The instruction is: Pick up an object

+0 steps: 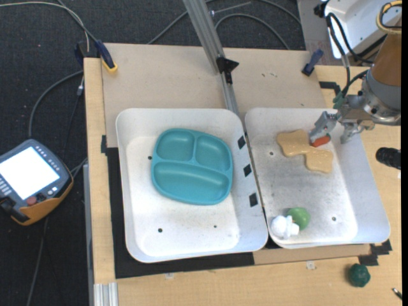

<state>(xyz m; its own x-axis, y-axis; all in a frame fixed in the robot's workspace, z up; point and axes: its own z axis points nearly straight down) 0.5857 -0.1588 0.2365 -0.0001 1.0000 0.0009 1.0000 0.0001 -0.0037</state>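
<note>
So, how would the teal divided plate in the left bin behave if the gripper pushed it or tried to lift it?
The teal plate looks rigid, likely plastic, so probably light. Lying flat, it should slide rather than roll. Its low rim offers little grip.

Teal divided plate (191, 166) looks like smooth matte plastic, white bins (185, 238) scuffed plastic, bench (166, 75) bare matte wood.

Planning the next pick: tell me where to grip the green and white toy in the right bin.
Grip the green and white toy across its round green part, coming straight down from above. It lies near the right bin's front wall, so a sideways approach looks cramped; its white end looks lumpier.
</note>
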